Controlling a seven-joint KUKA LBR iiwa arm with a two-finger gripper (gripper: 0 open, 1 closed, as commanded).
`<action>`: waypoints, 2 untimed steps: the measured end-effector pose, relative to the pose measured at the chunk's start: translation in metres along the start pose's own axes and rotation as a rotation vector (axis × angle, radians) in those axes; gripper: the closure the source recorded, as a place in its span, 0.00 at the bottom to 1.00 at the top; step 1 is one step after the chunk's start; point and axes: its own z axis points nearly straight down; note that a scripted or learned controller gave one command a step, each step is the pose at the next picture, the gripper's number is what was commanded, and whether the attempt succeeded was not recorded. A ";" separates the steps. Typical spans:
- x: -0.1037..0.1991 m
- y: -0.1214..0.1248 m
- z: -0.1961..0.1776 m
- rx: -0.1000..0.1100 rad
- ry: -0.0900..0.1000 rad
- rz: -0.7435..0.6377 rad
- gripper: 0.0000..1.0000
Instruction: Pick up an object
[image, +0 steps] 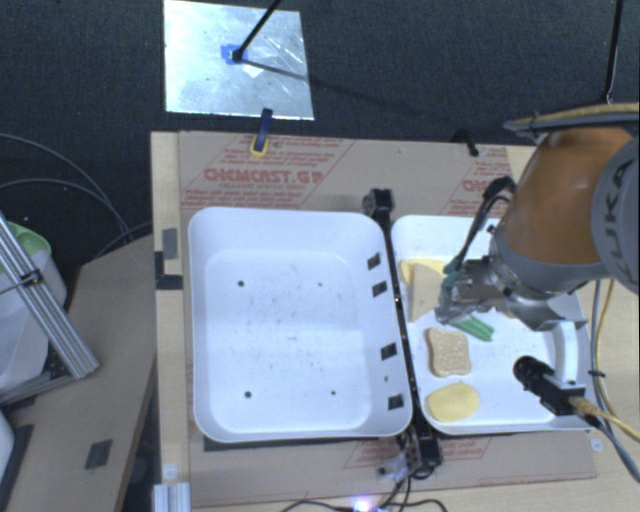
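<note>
In the right bin (420, 235), nearest the camera lies a round yellow piece (453, 401). Just behind it is a toast slice (449, 351), then a green piece (477, 327) directly under the hand (458, 302); whether the hand is spread or pressed together cannot be told. Farther back sits a pale yellow wedge (424, 283). To do this well, the hand should probably centre on one item and descend straight.

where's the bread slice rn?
In the right bin, near its front-left part: the bread slice lies just behind the yellow round piece and just below the gripper.
</note>
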 end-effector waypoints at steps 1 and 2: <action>0.048 0.021 -0.104 -0.006 0.001 0.000 1.00; 0.041 -0.001 -0.078 0.008 -0.002 0.010 1.00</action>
